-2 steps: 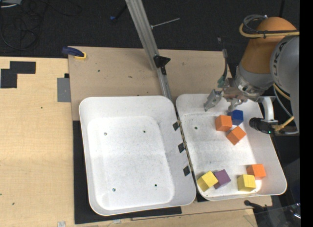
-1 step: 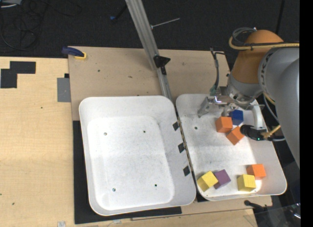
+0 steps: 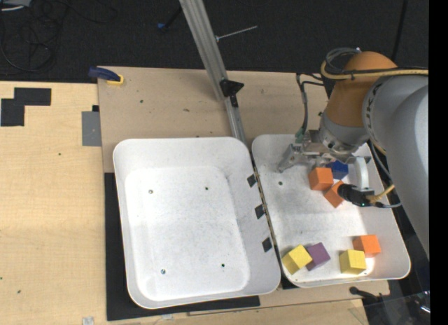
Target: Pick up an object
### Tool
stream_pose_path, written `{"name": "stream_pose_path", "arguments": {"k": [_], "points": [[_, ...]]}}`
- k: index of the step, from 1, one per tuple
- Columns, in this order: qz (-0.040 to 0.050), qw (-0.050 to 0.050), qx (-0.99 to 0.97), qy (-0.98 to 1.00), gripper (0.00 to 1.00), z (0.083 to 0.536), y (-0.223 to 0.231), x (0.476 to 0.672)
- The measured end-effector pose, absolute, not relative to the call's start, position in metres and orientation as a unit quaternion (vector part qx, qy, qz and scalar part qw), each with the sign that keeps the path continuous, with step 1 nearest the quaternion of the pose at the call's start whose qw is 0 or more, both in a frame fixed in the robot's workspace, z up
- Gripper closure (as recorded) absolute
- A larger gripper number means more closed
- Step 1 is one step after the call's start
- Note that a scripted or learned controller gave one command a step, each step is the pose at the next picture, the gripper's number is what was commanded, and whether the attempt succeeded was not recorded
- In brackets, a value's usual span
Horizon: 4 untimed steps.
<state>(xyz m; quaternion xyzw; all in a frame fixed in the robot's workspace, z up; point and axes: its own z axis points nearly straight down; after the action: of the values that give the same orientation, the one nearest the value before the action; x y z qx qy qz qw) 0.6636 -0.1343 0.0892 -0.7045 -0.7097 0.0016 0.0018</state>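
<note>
Clearly we hang our end effector low over the right bin, at its 1 o'clock, because the orange cube lies just beneath. We cannot tell its opening.

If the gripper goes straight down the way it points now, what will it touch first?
Most likely the orange block, which lies just under the gripper in the right bin, with a blue block beside it. Depth is hard to judge from this slanted view, so the blue one could come first.
</note>
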Motion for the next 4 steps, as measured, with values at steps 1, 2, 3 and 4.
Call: {"name": "stream_pose_path", "arguments": {"k": [1, 2, 3, 4], "points": [[0.0013, 0.001, -0.704, -0.710, 1.00, 0.101, -0.134, 0.664], [-0.0011, -0.002, -0.707, -0.707, 1.00, 0.157, -0.143, 0.667], [-0.0006, -0.001, -0.708, -0.706, 1.00, 0.204, -0.146, 0.660], [-0.0016, -0.003, -0.707, -0.707, 1.00, 0.268, -0.146, 0.661]]}}
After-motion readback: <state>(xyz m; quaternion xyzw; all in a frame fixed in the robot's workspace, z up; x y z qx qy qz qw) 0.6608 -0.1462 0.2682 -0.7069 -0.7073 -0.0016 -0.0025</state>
